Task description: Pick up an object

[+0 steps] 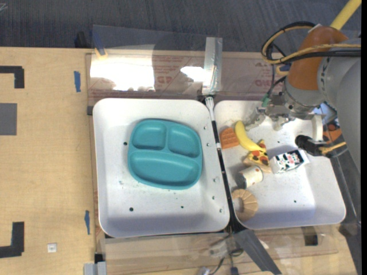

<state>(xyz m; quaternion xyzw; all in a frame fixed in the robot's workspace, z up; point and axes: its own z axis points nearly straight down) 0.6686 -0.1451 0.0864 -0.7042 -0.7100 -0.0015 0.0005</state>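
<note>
Grey gripper (pixel 268 114) hangs over right bin's (pixel 321 202) far edge; grip state unreadable. Beneath, near its left wall: one banana (pixel 246 138), one orange piece (pixel 229 138), one white cup (pixel 251 176), one printed box (pixel 287 161). Left bin (pixel 109 165): one teal divided plate (pixel 166 153), centred.

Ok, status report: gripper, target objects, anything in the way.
Gripper over the right bin's far edge, nothing between its fingers. Banana just below it, white box beside. Objects crowded together; teal tray in left bin.
</note>
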